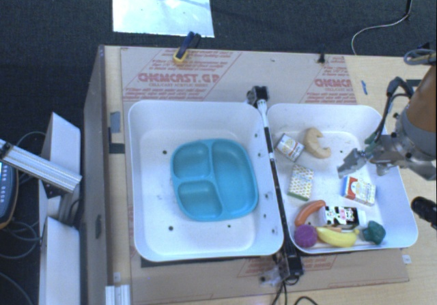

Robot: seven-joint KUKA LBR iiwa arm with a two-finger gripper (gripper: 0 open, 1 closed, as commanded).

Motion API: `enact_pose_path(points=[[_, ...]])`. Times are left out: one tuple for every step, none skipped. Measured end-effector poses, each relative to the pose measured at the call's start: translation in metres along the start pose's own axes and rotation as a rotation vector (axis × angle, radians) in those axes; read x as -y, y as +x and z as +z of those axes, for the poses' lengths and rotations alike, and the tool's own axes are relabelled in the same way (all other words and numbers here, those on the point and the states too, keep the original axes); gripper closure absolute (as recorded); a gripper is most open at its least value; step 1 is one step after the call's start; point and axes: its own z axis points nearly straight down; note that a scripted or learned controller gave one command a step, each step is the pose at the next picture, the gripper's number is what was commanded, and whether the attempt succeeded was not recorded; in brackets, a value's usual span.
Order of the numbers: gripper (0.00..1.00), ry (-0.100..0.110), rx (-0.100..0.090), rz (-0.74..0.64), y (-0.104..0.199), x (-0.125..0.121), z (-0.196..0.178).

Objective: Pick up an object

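Pincer hung spread and empty over the right bin, just above the red-and-white carton, which lay flat there. You were at the approach, I judged; next you needed to descend squarely and close.

"CHEMCAST GP" on bench sheet, twice

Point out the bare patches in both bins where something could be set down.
Left bin: white floor all round the blue tray, widest along its left wall. Right bin: a bare strip along the far wall behind the bread piece. Crowded: the near edge, with banana, purple ball and green toy.
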Motion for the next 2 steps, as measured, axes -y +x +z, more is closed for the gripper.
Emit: enact_pose_path(points=[[0.00, 0.002, 0.000, 0.000, 0.033, -0.041, 0.073], [0.00, 0.000, 0.000, -0.001, 0.035, -0.148, 0.120]])
